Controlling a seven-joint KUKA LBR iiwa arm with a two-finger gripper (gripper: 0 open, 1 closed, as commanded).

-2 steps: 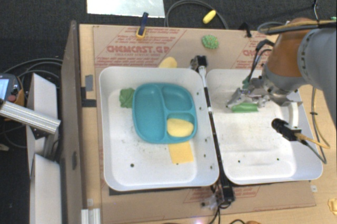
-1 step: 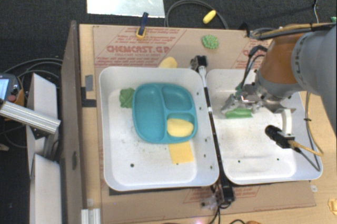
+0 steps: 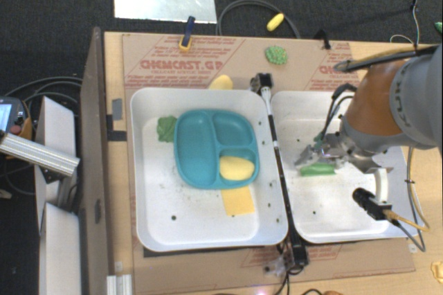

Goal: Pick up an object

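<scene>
One green piece (image 3: pixel 319 169) is lying flat on the floor of the right bin (image 3: pixel 325 217), and that is the thing the arm (image 3: pixel 387 110) seems to be going for. The claw (image 3: pixel 320 154) is hanging directly over it, low in the bin, so the piece is sitting just under and a touch toward the bin's near wall from the claw's tips. The piece is lying with its long axis running left to right, roughly square to the divider (image 3: pixel 273 148) between the two bins. The claw's metal parts are crowding over the piece from above, and I cannot tell whether the claw is spread or pressed together, nor whether it is touching the piece at all; nothing is showing between its tips that I could call a hold.

As I judge it, the coming move is hanging on that short drop straight down, with the closing direction needing to cross the piece's narrow width rather than run along its length.

Over the divider, in the left bin (image 3: pixel 149 217), a teal tray (image 3: pixel 201 148) is carrying a yellow lump (image 3: pixel 236 167), with a yellow slab (image 3: pixel 239 201) just beside the tray's near edge and a green leaf (image 3: pixel 166 128) at its left. All are well apart from the claw.
</scene>
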